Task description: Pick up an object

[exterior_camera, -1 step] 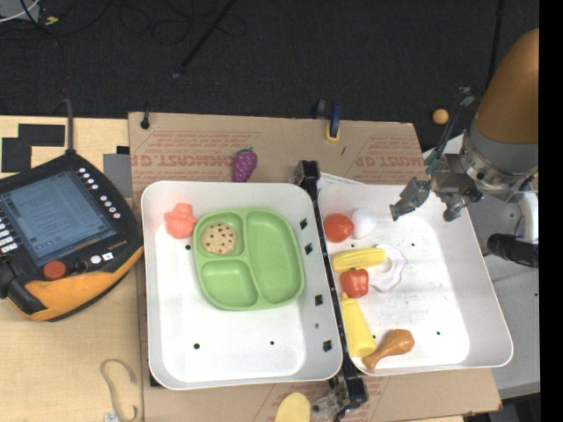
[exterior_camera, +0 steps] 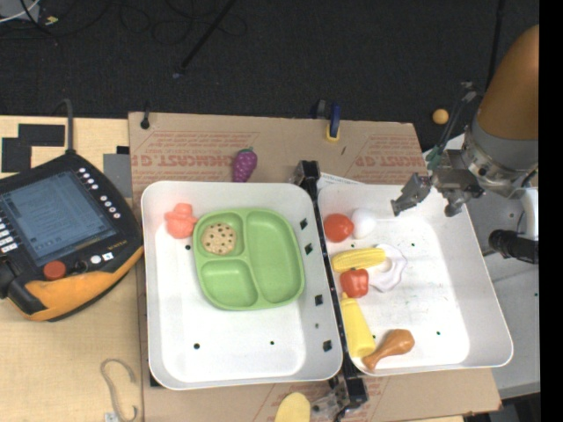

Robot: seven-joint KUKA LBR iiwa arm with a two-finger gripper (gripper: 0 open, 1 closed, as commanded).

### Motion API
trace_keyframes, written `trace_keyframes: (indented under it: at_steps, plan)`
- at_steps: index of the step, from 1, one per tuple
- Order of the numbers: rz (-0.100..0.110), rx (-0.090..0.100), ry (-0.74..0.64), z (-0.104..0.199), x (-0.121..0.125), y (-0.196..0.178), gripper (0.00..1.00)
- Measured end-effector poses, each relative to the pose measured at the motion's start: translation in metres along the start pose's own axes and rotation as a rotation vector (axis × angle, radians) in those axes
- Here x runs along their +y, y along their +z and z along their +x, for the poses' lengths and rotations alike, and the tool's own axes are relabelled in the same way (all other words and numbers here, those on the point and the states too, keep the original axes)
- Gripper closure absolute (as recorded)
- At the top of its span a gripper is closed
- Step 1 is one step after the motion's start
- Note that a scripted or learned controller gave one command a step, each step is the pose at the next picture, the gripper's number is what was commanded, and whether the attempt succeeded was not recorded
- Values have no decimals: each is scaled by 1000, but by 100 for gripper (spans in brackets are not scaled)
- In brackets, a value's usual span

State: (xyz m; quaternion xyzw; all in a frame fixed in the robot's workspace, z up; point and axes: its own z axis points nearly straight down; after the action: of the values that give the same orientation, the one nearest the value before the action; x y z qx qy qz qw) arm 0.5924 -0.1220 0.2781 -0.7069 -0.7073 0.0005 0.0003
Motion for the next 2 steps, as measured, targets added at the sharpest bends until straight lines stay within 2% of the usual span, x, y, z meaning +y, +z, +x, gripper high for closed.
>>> trace_keyframes:
  at_steps: [2]
  plan:
    - [8, 3, 4, 13, -6, 123, 0]
